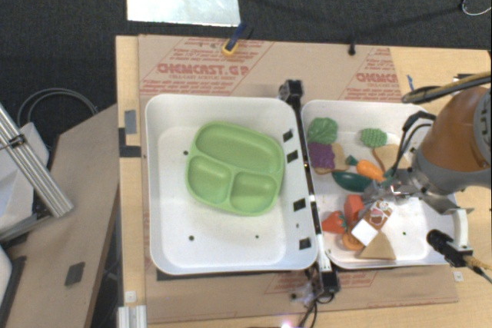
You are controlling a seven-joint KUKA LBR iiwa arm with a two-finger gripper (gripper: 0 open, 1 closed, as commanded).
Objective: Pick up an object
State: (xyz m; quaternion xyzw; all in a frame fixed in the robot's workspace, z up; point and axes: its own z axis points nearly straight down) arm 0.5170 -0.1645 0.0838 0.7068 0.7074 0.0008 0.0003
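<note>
Plastic play food fills the right bin (442, 257): a leafy green piece (322, 130) and a purple one (321, 156) at its left, a smaller green piece (373, 137) toward the back, an orange carrot-like piece (370, 169), a dark green pod-shaped one (352, 181), red and orange bits (336, 223) toward the front, and a tan wedge (377, 248) just beside a white tagged block (370, 222) near the front wall. The gripper (387, 190) sits low over the middle of this heap, close to the pod and the white block, but its tip is small and lost in the clutter, so I cannot tell whether it is parted, closed or gripping anything. These toys look light, stiff and smooth, so likely slippery; rounded ones may squirt out of a pinch, while the flat-sided wedge or block should offer better faces across their narrow width. Room is tight: the pieces crowd and touch, the centre divider (301, 165) stands near the left cluster, and the front wall is just beside the wedge. More open floor lies at the bin's right. The left bin (165, 242) holds a green divided tray (234, 168).
</note>
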